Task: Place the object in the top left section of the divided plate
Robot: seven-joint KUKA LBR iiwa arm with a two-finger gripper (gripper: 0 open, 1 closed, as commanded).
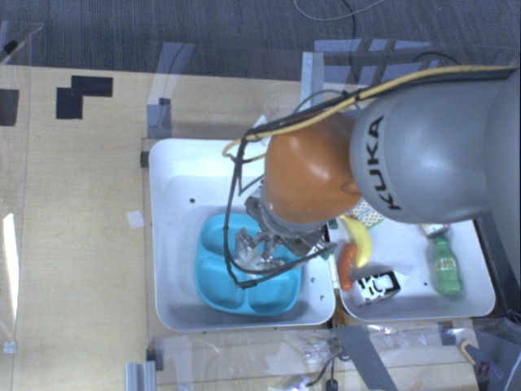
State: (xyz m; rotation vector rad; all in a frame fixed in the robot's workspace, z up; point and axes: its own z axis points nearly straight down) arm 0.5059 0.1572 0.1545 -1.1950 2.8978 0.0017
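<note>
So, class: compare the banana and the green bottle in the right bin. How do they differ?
The banana is yellow and curved; the green bottle is straight-sided. The banana lies near the bin's left side, beside the arm; the green bottle sits toward its right. Both lie in the right bin.

A pale wooden bench (73,243) fills the view, black patches (81,96) at ten o'clock; dark grey carpet (163,6) with a thin cable (383,2) runs along twelve o'clock.

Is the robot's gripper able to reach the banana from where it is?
Probably yes. The gripper hangs over the blue plate, and the banana lies nearby in the right bin, its top uncovered.
</note>
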